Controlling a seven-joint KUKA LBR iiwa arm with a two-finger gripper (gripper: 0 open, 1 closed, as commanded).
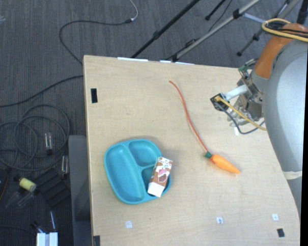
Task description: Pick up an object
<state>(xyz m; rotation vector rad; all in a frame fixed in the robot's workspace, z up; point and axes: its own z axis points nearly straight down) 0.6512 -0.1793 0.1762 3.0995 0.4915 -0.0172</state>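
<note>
An orange toy carrot [224, 163] lies on the pale wooden tabletop [139, 104], right of centre. A thin orange cord [187, 114] runs from its green end up toward the back of the table. A blue divided plate [122, 169] sits at the front left. A small white and brown carton [160, 177] lies across the plate's right rim. My gripper [239, 120] hangs at the right edge of the camera view, above and to the right of the carrot and apart from it. Nothing shows in it.
The grey arm [290, 100] covers the table's right side. Black cables and small gear [31, 140] lie on the dark floor left of the table. Small black marks sit near the table's edges.
</note>
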